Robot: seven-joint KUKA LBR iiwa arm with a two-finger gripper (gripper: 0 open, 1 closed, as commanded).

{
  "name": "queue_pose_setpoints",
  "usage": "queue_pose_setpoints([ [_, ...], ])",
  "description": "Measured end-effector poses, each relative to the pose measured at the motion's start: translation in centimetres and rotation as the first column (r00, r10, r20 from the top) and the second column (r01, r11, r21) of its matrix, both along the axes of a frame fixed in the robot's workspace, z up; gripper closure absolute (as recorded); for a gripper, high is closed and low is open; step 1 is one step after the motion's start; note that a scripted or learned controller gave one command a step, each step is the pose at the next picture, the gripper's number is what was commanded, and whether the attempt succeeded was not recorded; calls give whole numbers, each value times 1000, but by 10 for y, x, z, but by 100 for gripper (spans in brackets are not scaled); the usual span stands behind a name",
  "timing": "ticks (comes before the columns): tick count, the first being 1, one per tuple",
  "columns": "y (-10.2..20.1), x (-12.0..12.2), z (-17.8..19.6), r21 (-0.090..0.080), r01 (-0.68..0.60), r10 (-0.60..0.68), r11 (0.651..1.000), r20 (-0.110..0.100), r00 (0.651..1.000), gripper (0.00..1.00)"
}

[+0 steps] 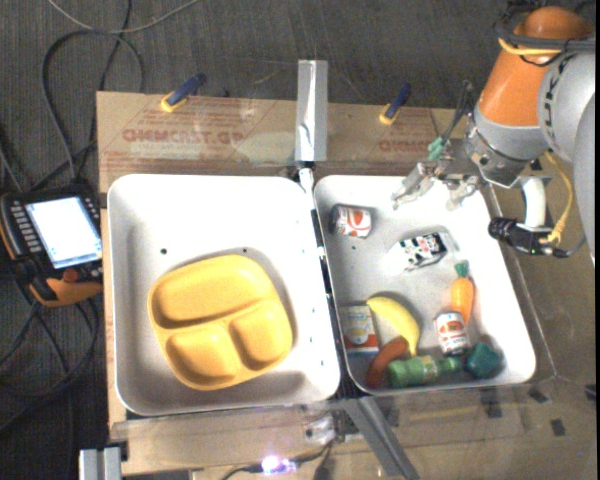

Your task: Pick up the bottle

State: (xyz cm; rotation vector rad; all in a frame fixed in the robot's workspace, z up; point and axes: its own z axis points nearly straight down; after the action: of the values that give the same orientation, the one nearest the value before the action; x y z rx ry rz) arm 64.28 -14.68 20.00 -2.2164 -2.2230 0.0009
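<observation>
The green bottle (422, 370) lies on its side along the near wall of the right bin (520, 313), its neck toward a red toy sausage (387, 357) that touches it and a dark green lump (484, 359) at its other end. Just behind it stand a small red-capped jar (452, 333), a carrot (462, 295) and a banana (396, 320). Farther back lie a black-and-white packet (423, 249) and a red-and-white can (353, 221). The gripper (436, 190) hangs over the bin's far right corner, well apart from the bottle, fingers spread and clasping nothing. The left bin (130, 268) holds a yellow divided tray (222, 318).
</observation>
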Motion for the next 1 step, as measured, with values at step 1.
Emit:
queue_pose_setpoints([
  [1,49,-8,-106,-2,-207,207,978,2,978,0],
])
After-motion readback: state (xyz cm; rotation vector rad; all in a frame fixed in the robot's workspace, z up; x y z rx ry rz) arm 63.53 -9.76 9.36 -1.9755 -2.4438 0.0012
